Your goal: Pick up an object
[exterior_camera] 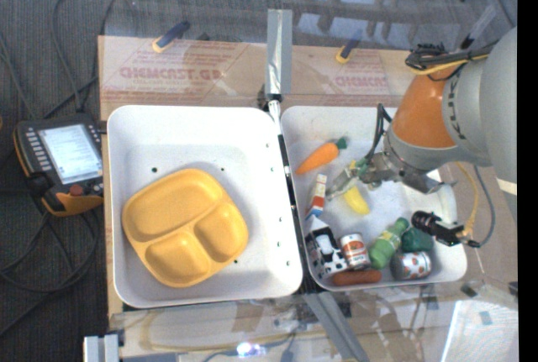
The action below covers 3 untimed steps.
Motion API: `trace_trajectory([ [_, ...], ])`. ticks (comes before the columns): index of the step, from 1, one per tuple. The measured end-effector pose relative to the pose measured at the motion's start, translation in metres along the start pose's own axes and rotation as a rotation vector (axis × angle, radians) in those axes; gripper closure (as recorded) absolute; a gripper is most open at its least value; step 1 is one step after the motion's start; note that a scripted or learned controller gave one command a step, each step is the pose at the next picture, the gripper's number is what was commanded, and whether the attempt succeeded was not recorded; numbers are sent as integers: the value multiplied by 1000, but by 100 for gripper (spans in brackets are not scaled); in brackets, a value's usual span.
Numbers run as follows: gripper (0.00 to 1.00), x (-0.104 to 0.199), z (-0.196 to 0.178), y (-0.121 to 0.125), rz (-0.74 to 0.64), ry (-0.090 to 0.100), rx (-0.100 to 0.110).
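Observation:
In the right bin (437, 264) my gripper (359, 176) hangs low over the middle, reaching in from the right under the orange-banded wrist (424, 112). A small yellow object (357, 201) lies just below it, close to or touching its tip. An orange carrot with a green top (320, 156) lies to the upper left of the gripper. A white tube with red and blue print (318, 196) lies to its left. I see nothing lifted off the bin floor.
Along the right bin's front edge sit a black-and-white box (319, 249), a red-labelled can (354, 251), a green bottle (387, 242), a silver can (410, 265) and a red sausage (356, 276). A yellow divided tray (185, 226) lies in the left bin (143, 129).

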State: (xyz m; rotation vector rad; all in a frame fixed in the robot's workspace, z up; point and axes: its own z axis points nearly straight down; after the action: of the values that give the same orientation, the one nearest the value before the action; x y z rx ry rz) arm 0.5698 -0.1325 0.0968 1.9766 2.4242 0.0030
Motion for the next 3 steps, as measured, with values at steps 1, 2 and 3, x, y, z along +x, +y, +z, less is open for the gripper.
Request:
trace_trajectory([
  [1, 0, -52, -100, -35, 83, 5, 13],
  [2, 0, -31, 3, -19, 148, 10, 13],
  [3, 0, -7, -20, -1, 229, 8, 14],
])
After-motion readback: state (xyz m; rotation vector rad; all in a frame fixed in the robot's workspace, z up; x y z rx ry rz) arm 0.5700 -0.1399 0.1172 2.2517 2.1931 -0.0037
